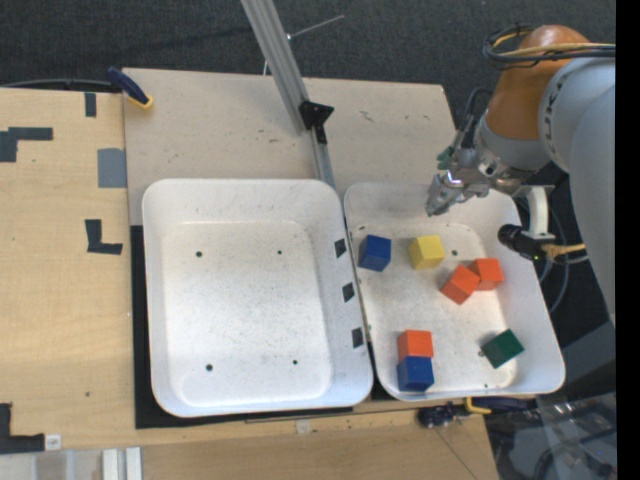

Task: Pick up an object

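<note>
Camera view shows the tool (443, 200) hanging over the far edge of the right shallow white plastic bin (530, 368), with nothing between its tips; whether it is apart or together I cannot tell. The step in hand looks like the approach, before any grasp. Closest to the tool lies the small yellow cube (426, 251), just nearer in the bin, with the small blue cube (375, 252) to its left. Two orange blocks (470, 279) sit touching each other towards the right, a dark green cube (503, 347) lies near the right rim, and an orange cube (415, 343) rests against a second blue cube (415, 373) at the near edge. The next move, I judge, calls for centring over one block, likely the yellow one, then descending straight onto it. The left shallow white bin (160, 268) lies beside it on the pale wooden bench (60, 288). A slanted metal pole (280, 53) crosses the far side above dark carpeted floor (120, 18).
</note>
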Robot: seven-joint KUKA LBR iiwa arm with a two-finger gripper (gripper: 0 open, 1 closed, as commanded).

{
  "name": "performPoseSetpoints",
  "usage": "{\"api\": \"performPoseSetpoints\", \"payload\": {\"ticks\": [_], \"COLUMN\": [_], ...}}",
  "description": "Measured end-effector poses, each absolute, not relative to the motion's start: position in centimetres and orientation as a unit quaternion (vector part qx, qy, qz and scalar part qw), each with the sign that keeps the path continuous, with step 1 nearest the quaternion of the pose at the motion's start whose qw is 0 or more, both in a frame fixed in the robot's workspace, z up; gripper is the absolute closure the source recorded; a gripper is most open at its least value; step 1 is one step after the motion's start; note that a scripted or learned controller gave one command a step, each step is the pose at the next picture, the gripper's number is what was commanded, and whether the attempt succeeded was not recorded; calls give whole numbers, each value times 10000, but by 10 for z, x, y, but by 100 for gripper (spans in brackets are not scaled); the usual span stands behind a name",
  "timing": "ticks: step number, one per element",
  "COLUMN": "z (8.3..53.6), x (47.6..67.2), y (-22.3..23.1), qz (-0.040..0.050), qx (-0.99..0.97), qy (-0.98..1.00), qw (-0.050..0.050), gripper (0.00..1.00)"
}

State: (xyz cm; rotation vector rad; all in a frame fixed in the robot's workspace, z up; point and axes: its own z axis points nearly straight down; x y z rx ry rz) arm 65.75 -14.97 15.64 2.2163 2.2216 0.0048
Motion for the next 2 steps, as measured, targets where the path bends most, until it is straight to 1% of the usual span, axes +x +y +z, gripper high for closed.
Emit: {"api": "performPoseSetpoints", "payload": {"ticks": [1, 2], "z": [209, 262], "x": [657, 658], "y": [-139, -138], "qz": [16, 16], "qx": [7062, 7065], "qy": [7080, 7077], "qw": [18, 24], "gripper": [100, 100]}}
